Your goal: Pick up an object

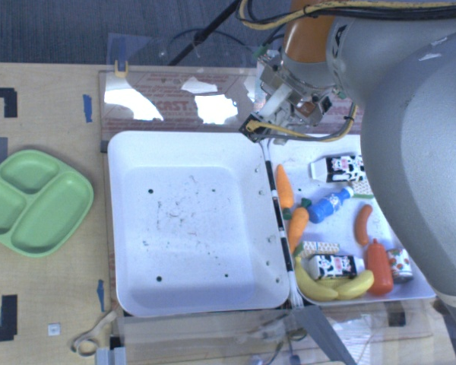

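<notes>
Carrot (284,186), smooth, orange, tapered, lies beside the right bin's (304,157) left wall near its far corner, long axis along that wall. Gripper (289,114) hangs over the far edge; I can't tell its state.

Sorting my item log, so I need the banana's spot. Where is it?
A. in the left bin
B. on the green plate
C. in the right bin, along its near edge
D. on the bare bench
C: the banana lies along the near edge of the right bin, next to a cow-print carton.
</notes>
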You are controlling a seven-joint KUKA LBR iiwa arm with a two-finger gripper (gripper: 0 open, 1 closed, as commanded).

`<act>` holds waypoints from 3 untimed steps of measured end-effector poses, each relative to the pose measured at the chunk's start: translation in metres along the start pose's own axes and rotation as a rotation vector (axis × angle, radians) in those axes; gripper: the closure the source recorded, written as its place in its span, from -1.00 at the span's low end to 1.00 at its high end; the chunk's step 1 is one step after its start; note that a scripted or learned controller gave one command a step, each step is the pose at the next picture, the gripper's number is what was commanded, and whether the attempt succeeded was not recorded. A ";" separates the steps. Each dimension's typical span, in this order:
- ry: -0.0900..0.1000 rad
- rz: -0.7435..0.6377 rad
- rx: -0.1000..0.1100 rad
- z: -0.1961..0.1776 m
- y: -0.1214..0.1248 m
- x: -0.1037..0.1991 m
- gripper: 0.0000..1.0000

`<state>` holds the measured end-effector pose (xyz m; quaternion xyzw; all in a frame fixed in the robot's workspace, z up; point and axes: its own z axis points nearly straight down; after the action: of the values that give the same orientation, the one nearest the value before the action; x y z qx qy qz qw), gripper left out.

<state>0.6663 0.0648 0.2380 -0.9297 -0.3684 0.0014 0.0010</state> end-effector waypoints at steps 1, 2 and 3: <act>0.000 -0.003 0.000 -0.010 -0.001 0.001 1.00; 0.001 -0.005 -0.001 -0.021 -0.001 0.002 1.00; 0.002 -0.007 -0.002 -0.031 -0.001 0.003 1.00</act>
<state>0.6676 0.0677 0.2687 -0.9283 -0.3718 0.0003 0.0003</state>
